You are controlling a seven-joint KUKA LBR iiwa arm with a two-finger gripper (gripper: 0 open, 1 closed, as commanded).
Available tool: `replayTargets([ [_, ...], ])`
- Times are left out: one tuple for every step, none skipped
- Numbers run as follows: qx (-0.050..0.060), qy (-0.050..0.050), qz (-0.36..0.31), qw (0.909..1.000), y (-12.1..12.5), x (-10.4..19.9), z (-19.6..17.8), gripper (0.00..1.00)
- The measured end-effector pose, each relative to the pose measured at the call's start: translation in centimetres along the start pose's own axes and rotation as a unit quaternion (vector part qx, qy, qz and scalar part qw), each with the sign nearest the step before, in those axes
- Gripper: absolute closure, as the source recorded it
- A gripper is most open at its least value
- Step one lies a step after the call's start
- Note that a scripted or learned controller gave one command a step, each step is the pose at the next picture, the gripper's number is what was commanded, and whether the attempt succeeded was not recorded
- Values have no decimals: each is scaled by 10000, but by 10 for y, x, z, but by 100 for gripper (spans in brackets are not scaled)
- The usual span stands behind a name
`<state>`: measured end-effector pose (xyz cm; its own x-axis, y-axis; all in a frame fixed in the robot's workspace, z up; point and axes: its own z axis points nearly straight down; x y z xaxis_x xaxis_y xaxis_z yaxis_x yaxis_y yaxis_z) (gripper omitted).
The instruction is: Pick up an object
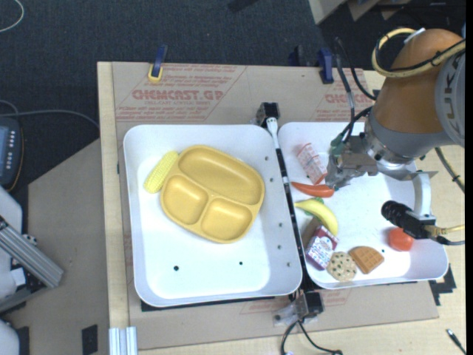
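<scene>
Gripper (pixel 338 174): low in right bin (pixel 425 268), finger state cannot be told; red pepper (pixel 313 189) just beneath-left, banana (pixel 319 213) below. Nothing lifted yet.

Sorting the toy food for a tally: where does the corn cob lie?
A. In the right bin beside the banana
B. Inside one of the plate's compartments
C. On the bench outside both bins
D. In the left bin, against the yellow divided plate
D: the corn cob rests on the left bin floor, touching the yellow plate's left edge.
</scene>
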<state>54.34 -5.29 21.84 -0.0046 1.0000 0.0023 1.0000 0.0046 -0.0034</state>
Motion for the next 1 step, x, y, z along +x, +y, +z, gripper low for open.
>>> replayTargets([
  [4, 2, -3, 10000, -27, 56, 0, 100],
])
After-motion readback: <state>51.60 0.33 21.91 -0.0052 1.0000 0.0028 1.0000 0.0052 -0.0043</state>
